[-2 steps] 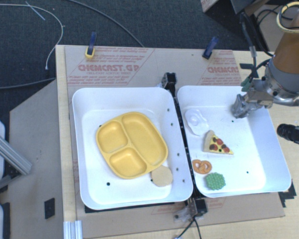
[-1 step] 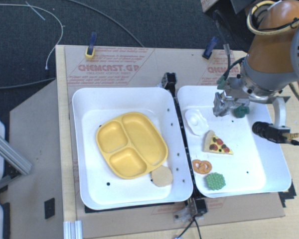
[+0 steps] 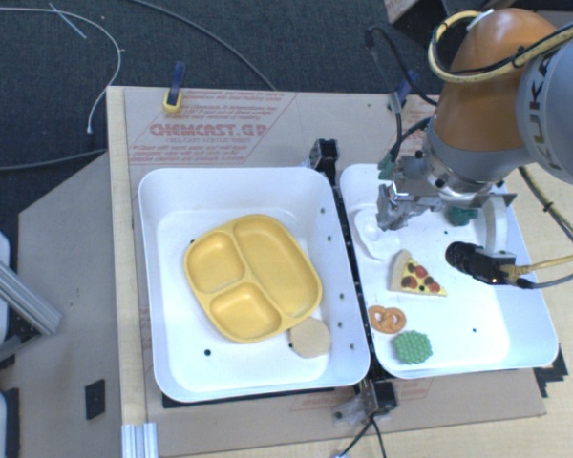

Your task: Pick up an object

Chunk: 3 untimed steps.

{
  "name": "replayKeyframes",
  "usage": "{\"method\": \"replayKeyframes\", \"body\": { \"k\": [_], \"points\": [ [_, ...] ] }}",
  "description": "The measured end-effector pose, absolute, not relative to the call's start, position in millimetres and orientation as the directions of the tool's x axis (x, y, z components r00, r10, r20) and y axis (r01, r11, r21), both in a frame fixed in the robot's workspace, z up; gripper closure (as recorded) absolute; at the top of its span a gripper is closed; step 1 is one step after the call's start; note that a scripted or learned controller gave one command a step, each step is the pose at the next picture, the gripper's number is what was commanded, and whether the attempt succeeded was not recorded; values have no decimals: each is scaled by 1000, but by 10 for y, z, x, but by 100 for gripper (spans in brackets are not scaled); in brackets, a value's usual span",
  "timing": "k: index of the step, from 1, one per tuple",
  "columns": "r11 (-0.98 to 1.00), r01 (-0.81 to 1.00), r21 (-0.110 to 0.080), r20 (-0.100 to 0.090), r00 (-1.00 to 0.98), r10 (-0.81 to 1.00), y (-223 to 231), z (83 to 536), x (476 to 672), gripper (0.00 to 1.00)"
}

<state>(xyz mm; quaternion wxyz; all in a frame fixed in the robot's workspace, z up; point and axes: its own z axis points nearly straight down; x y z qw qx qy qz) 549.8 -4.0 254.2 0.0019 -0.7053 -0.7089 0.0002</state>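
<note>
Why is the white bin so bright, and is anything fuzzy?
Camera view: the light falls evenly, so the white bin looks nearly washed out; the yellow plate casts just a thin, soft shadow; the arm's orange band has a pale sheen; the pizza slice and pretzel look fairly sharp.

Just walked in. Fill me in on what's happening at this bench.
The grey and orange arm reaches in over the right bin, with its gripper low in that bin's far left part, close to a small white piece. Nothing can be seen held, so the pick is not yet done. A toy pizza slice, a pretzel and a green bumpy piece lie nearer the front. The left bin holds a yellow divided plate with a tan disc beside it.
</note>
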Motion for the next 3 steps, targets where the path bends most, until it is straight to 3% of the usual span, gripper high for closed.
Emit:
{"method": "replayKeyframes", "body": {
  "k": [1,2,3],
  "points": [
    [6,1000,0,1,-6,1000,459,2431,5617,100],
    [5,1000,-5,2,-5,1000,914,2304,5559,100],
    [1,1000,-4,1,-1,1000,891,2313,5564,0]
  ]
}}
